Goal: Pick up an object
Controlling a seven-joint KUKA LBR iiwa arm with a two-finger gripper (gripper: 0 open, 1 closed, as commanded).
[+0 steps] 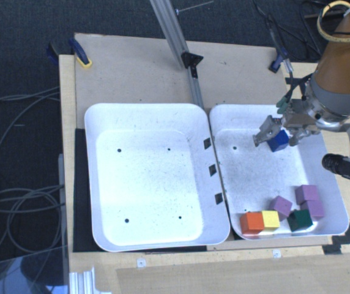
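Observation:
My gripper (278,137) hangs over the back part of the right bin (242,170), reaching in from the right. A blue block (278,141) sits between its two grey fingers, lifted above the bin floor. At the bin's front right corner lies a cluster of small blocks: an orange one (252,222), a yellow one (270,220), a dark green one (298,220) and three purple ones (281,203), (309,193), (316,209).
The left bin (144,176) stands beside the right one, split from it by a ridge with black clips (212,169). A metal rod (172,32) slants down from the top to the bins' back edge. Blue clamps (80,52), (279,60) grip the board's rear.

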